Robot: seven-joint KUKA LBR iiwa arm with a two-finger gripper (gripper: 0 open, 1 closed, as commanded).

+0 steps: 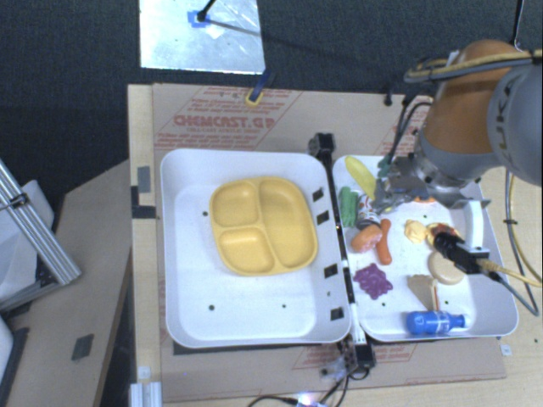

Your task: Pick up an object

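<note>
On the far side of the bench lies a shiny metal sheet (202,22), well apart from the bins. The left bin (187,312) holds 1 yellow divided tray (261,225) with 3 compartments, set a little toward the far side of the bin. A black divider strip (334,236) runs between the 2 bins.

In the right bin (501,312), starting from its left edge, a green pepper-like piece (348,204) lies just beside the divider, with a yellow banana-shaped piece (360,175) on its far side. Near them sit an orange-red lump (366,239) and a slim orange carrot-like stick (385,242) touching or nearly touching each other. A purple grape cluster (372,280) lies nearer, and a blue bottle (433,321) lies on its side at the near edge. To the right are a tan wedge (422,290), a pale round piece (445,269) and a small yellow item (415,230).

The gripper (383,195) hangs over the far left part of the right bin, just beside the banana piece and above the orange-red lump. Whether its claw is apart or together cannot be told, as the wrist hides it. The grey arm with its orange band (475,83) reaches in from the right.
</note>
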